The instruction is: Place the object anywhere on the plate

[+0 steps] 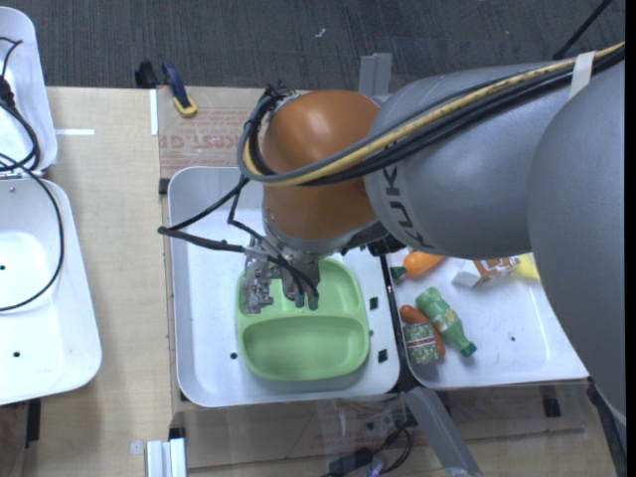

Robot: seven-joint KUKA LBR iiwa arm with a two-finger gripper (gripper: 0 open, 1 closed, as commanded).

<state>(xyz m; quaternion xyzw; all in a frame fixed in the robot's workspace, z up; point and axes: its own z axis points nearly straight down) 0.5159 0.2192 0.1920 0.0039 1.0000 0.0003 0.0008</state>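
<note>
Plywood bench top (99,167) carries two shallow white bins side by side, with dark carpet beyond. In the right bin (517,356) lie a green bottle (447,321), an orange carrot-like piece (422,262) and a small carton (494,269). The left bin (194,266) holds a green divided plate (303,351). The arm's orange band (318,167) hides much of it. The gripper (283,288) hangs over the plate's far compartment; whether its fingers are spread or pinching anything, I cannot tell.
</note>
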